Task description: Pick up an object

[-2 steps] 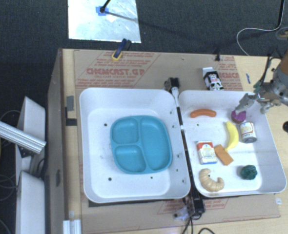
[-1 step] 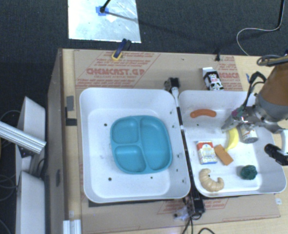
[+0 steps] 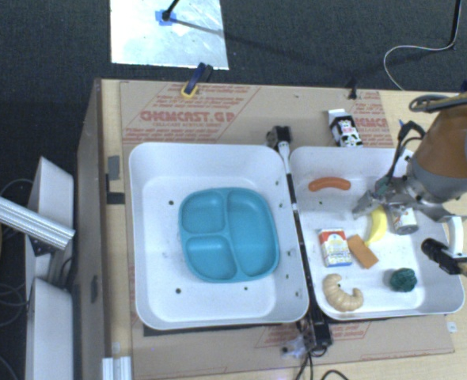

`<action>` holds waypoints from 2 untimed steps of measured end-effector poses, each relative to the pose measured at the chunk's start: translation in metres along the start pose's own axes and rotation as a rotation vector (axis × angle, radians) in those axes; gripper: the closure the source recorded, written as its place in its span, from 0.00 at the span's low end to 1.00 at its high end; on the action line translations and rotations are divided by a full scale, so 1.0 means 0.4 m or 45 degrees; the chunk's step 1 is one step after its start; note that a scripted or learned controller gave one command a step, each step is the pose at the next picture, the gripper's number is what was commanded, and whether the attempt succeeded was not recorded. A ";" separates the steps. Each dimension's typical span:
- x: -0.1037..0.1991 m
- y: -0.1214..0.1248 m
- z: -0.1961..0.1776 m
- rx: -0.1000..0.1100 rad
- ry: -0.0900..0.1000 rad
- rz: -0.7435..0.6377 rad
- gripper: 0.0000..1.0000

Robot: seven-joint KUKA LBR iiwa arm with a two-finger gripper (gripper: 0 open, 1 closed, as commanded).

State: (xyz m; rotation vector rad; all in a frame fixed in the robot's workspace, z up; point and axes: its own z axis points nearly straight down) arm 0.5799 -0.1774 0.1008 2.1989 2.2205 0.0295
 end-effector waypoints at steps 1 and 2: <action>-0.005 -0.006 -0.018 0.009 -0.003 0.001 1.00; 0.113 0.064 -0.208 0.025 -0.002 0.007 1.00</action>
